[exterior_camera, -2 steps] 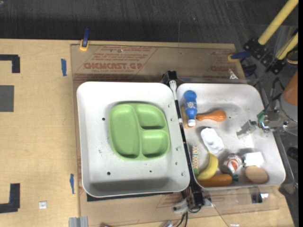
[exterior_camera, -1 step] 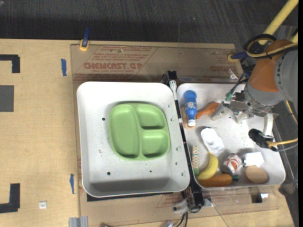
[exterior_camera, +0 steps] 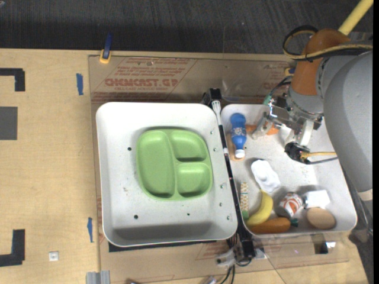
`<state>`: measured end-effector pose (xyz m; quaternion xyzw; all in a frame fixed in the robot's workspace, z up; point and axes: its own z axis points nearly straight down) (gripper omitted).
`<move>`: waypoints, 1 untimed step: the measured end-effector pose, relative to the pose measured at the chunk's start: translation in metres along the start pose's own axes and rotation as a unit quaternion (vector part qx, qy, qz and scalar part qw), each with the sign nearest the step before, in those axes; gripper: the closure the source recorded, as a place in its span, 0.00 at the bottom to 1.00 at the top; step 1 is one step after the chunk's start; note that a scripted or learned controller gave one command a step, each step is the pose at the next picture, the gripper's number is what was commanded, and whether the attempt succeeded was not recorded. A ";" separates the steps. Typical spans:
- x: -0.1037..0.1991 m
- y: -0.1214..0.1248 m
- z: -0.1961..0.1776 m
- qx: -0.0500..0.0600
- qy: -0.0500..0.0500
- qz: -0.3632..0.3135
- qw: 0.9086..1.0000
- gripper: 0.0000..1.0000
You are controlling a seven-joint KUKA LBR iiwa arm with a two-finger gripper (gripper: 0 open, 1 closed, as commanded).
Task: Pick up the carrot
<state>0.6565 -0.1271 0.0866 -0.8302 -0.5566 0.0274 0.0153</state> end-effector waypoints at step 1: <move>-0.055 0.006 0.001 -0.019 0.015 0.102 0.994 0.00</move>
